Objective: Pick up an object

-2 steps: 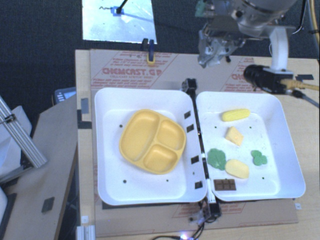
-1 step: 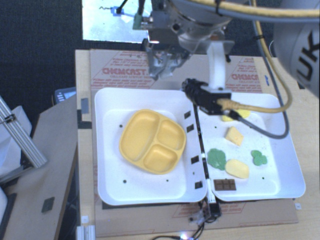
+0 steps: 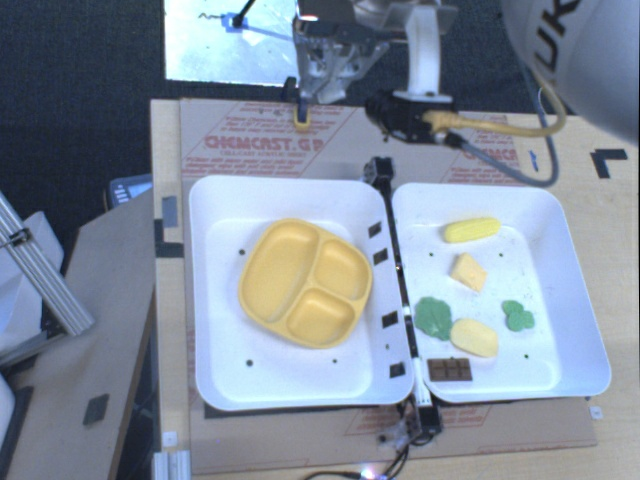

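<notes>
My tool [image 3: 322,73] hangs at top centre, above the bins; I cannot tell its state. No pick begun, I judge. Next I must descend on the corn [image 3: 471,230] in the right bin [image 3: 575,268].

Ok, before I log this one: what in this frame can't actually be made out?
- Claw, camera view: small and partly blended into the arm's own hardware at the top edge, so whether it is open or shut is unreadable.
- Arm: cut off by the top and right edges.
- Brown item in the right bin: too small to identify.
- Green pieces: blurred, kind unclear.
</notes>
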Robot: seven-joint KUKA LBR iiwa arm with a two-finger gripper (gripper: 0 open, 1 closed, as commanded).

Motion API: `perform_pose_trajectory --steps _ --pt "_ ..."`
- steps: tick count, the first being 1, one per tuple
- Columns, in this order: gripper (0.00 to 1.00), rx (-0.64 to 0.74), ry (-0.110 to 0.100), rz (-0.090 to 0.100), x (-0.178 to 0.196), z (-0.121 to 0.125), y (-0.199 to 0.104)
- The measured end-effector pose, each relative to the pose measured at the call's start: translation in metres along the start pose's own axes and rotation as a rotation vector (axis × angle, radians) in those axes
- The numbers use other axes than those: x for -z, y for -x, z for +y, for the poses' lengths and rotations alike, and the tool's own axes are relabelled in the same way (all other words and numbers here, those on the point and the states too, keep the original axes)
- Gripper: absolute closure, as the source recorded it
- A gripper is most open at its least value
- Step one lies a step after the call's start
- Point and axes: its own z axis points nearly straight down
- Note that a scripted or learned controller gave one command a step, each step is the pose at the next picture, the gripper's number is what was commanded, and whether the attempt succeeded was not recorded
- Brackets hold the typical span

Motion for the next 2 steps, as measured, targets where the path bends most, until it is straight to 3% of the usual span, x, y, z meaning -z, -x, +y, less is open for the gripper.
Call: perform_pose_trajectory --steps 1,2 --pt "1.0 0.009 -0.004 0.002 -0.012 -0.096 0.0" --pt "1.0 0.001 0.0 0.0 0.001 -0.038 0.0"
